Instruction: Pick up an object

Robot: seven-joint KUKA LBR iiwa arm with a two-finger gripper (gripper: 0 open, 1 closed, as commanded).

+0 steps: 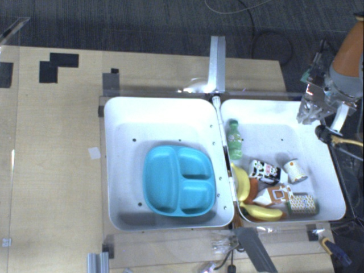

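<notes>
Dark carpet with a looping cable lies behind a pale wooden counter (57,152) that carries two white bins side by side. From the single overhead view, the arm (348,61) comes in at the right, its orange band above the wrist, and the fingers (310,114) hang at the far right corner of the right bin (273,121), about over its rim. Whether they are wide or narrow I cannot tell; they read as a grey blur with nothing visibly between them. All candidate objects lie toward the near side of the bin and leftward from the fingers, well apart from them. Nearest is a small white cup (294,170), lying on its side. Beyond it sit a black-and-white box (264,171), an orange-and-white carton (277,195), a speckled block (301,204) and two bananas (250,195), one running along the divider, the other along the near wall; these touch and overlap, so their edges are hard to separate. A green bottle (234,139) lies beside the divider, its long axis running near to far, apart from the heap. The left bin (122,124), farthest from the fingers, holds a blue divided tray (179,181). Picking the cup or bottle looks easiest, since each lies clear of the pile.
</notes>
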